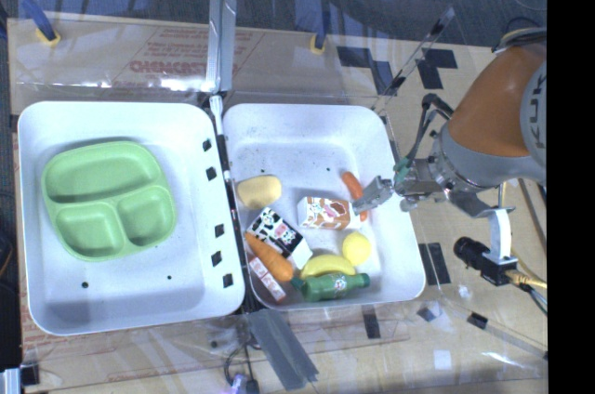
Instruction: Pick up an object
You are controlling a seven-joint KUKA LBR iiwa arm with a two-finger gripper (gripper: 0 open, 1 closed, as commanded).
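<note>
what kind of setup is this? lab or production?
Likely a robotics lab grasping bench, not production: two white bins side by side, toy food such as a plastic banana and carrot, a green divided tray, and tape marks on the bench.

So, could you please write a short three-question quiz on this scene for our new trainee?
1. True or false: the green divided tray lies in the left bin.
2. Which lies nearest the gripper? A) green bottle B) small carrot C) potato
3. Fill in: the banana lies just above the green ____.

Key: 1 true; 2 B; 3 bottle.
</note>
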